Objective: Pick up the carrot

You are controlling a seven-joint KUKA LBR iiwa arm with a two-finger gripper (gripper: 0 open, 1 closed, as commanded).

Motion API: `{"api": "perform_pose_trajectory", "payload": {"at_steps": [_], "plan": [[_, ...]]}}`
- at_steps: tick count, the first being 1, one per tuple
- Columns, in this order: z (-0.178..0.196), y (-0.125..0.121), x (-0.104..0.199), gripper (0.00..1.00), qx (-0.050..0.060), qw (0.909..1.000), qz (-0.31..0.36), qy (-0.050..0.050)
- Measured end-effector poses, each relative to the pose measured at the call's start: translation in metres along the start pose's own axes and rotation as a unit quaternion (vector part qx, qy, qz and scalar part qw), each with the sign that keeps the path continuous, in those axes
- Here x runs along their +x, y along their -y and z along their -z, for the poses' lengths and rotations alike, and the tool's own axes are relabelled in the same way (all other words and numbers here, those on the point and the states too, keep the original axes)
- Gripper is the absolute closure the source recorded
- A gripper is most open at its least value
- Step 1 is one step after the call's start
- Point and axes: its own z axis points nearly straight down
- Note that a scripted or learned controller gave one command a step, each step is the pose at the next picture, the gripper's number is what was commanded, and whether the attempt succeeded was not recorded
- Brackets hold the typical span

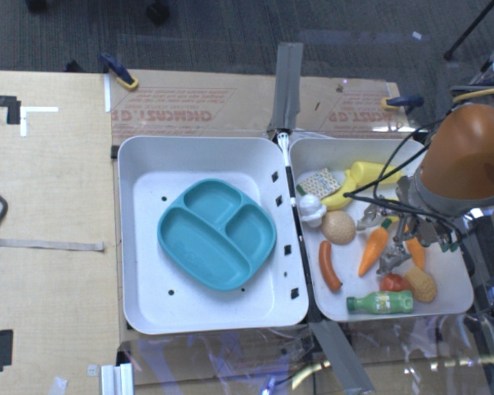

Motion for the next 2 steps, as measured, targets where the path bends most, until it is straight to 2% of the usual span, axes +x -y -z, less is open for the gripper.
{"api": "perform_pose_trajectory", "payload": {"at_steps": [1, 2], "plan": [[0.011, 0.000, -0.003, 1.00, 0.002, 1.0000, 0.002, 0.003], [0.110, -0.035, -0.029, 1.00, 0.000, 0.9998, -0.018, 0.001]]}}
